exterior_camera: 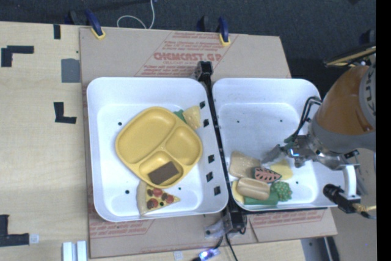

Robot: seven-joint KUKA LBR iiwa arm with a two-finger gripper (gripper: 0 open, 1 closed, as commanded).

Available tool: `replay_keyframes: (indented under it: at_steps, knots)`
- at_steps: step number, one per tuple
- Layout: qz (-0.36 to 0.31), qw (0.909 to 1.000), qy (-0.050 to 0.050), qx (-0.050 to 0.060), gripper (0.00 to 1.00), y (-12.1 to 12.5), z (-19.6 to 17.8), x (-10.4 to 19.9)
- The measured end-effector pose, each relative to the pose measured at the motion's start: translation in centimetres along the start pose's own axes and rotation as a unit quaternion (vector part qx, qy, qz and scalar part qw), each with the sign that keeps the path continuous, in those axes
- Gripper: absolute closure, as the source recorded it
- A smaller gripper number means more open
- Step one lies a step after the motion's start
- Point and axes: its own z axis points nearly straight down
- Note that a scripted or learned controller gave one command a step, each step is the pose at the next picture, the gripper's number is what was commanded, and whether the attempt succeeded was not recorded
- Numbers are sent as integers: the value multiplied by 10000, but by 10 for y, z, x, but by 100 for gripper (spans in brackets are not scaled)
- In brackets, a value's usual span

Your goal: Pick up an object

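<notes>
In the near-left corner of the right bin [263, 95] lies a pile of toy foods: a tan bread piece [242, 164], a watermelon slice [267, 175], a hot dog [252, 188], a broccoli floret [281, 191] and a pale yellow piece [283, 169]. My gripper [274, 156] reaches in from the right, low over the bin. Its tip sits just above the watermelon slice and the yellow piece. Nothing is visibly held. The arm's orange band [345, 108] rises over the bin's right wall.
The left bin [101, 131] holds a yellow divided plate [153, 137] with a brown piece [164, 172] in one compartment. A pizza slice [156, 197] lies near the front. A cheese wedge [193, 115] and a green item [180, 113] sit by the dividing wall.
</notes>
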Motion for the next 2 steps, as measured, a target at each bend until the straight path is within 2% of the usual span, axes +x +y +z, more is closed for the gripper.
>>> replay_keyframes:
  at_steps: [1, 2]
  knots:
    - [-34, 9999, -23, -143, 0, -6, -164, 14]
    - [-8, 10000, 15, 16, 0, -10, 27, -8]
